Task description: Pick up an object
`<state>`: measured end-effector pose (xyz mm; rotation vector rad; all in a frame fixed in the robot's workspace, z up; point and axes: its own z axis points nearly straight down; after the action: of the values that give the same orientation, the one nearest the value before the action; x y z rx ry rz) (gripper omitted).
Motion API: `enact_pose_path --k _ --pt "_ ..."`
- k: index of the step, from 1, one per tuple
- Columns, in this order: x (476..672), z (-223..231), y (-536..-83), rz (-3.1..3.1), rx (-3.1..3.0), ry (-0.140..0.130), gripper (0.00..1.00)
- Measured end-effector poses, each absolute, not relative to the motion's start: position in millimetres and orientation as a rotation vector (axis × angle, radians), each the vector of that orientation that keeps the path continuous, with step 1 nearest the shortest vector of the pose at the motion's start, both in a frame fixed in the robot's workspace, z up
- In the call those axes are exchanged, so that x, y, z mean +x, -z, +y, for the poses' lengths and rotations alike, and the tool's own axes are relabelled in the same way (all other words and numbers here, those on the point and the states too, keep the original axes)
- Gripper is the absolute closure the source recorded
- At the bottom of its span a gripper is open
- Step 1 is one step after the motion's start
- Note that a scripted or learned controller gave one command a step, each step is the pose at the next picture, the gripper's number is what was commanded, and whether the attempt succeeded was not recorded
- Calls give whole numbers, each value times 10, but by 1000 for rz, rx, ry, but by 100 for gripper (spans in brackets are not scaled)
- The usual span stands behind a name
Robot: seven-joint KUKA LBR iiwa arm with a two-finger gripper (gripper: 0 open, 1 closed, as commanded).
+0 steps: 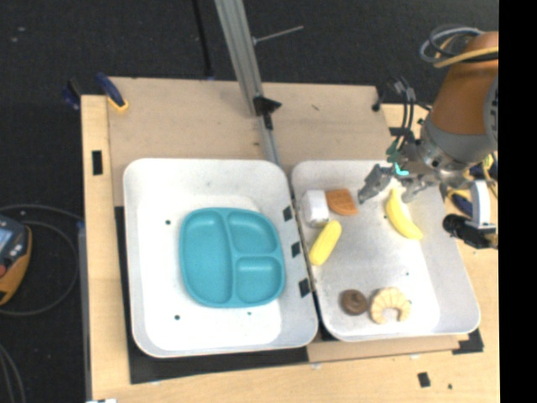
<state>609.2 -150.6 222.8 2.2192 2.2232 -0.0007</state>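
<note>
Fingers (370, 188) spread apart above the right bin (436, 309), gripping nothing. Between them lies bare bin floor; the banana (403, 217) lies just beside the right-hand finger, apart from it.

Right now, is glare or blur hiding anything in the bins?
Camera view: soft overall, even light. The white bin looks bright but washes out nothing; banana and croissant read clearly. The gripper is small and blurry, casting a faint shadow.

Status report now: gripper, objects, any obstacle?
Gripper above right bin, jaws open, holding nothing. Banana just beside it, untouched. Nothing blocks.
</note>
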Motion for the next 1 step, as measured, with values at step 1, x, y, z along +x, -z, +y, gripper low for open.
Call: enact_pose_path --k 1 --pt "6095 -1506 -2232 2223 2218 0 0"
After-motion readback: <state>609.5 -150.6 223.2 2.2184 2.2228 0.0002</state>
